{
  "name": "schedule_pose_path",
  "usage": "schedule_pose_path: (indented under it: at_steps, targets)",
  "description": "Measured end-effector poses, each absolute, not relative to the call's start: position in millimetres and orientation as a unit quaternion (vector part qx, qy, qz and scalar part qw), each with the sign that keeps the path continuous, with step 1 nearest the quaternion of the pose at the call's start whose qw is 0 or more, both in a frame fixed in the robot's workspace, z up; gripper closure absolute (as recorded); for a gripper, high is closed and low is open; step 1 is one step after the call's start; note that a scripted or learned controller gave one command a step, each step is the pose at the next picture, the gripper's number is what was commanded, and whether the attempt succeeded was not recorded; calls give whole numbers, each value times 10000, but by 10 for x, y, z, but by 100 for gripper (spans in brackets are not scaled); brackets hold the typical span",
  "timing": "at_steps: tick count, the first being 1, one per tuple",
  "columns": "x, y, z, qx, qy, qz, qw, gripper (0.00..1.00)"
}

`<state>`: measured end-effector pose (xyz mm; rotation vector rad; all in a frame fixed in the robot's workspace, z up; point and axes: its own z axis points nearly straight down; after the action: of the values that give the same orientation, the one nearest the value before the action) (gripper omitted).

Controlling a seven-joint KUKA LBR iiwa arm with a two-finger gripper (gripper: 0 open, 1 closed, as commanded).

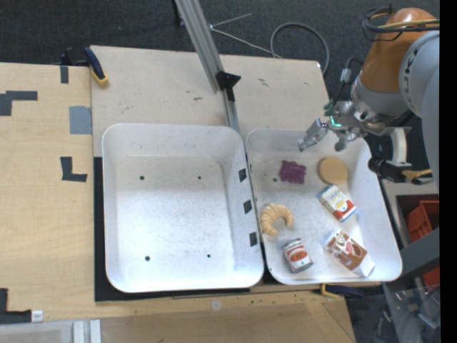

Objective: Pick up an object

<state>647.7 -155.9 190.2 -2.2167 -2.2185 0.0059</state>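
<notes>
My gripper (325,139) hangs open over the far end of the right bin (378,191), its two fingers spread with nothing between them. Just below it lie a purple bunch of grapes (292,171) and a round tan cookie (333,170). Farther toward the front sit a small red and white carton (337,202), a croissant (275,218), a red-labelled can (296,255) and a brown and white packet (348,252).
The left bin (121,191) stands beside the right one, with a black divider strip between them. A slanted metal rail (207,48) crosses the bench behind the bins. A yellow-handled clamp (95,66) sits at the far left corner.
</notes>
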Motion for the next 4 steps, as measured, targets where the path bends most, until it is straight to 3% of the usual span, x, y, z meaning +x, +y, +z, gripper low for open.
schedule_pose_path:
  at_steps: [1,3,4]
  targets:
    - [6488,-1559,1932,-7064,-7078,8,5,0]
    - [6552,-1594,879,-7065,-7077,9,12,0]
    - [6560,-1590,1005,-7058,-7084,11,2,100]
